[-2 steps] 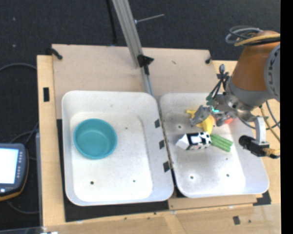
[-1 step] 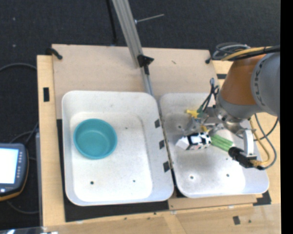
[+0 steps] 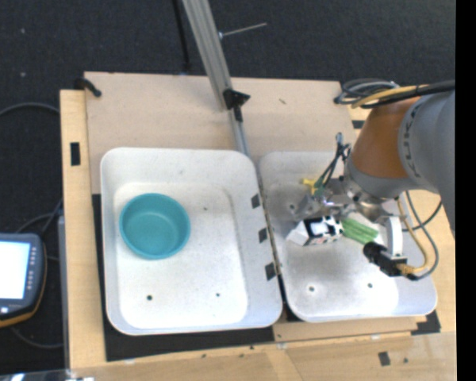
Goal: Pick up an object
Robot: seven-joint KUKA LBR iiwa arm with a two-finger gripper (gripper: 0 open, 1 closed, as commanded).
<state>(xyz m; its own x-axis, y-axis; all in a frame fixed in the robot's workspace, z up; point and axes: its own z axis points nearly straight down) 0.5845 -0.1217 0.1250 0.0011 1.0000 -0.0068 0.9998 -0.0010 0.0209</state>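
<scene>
White-and-black object (image 3: 317, 230) lies in right bin (image 3: 341, 300), green piece (image 3: 358, 230) touching its right side. My gripper (image 3: 327, 206) just above it; finger state: cannot tell. Risks: clipping green piece, pushing object sideways, closing on nothing.

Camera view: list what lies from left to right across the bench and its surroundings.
Screen device → teal bowl in the left bin → white-and-black object in the right bin → green object → arm.
</scene>
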